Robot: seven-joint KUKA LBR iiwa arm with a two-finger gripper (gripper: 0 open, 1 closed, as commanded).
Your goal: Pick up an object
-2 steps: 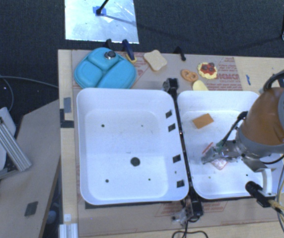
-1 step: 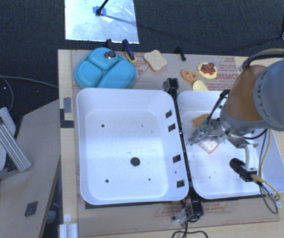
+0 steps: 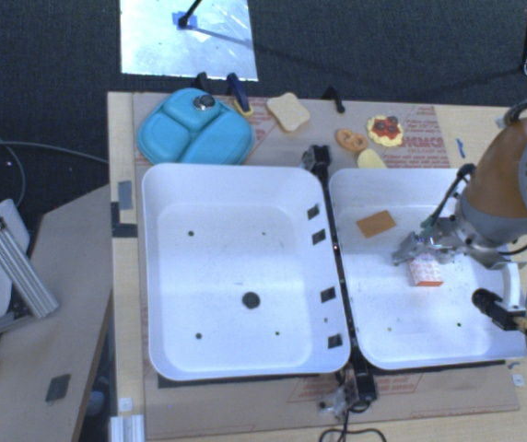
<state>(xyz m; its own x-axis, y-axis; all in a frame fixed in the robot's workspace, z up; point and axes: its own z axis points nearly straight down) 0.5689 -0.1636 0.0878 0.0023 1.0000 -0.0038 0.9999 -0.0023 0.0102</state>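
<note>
**Reaching for the small box, lift not yet made**

Hovering low in the right bin (image 3: 485,339), the gripper (image 3: 417,250) is being held directly above a small white-and-red box (image 3: 427,273) near the bin's right edge. Whether anything is being gripped cannot be told. An orange card (image 3: 376,223) is lying untouched nearby.

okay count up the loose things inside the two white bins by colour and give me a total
Orange-brown: 1, the flat square in the right bin
White and red: 1, the small box under the gripper
Dark: 1, the round disc in the left bin
Total: 3
</note>
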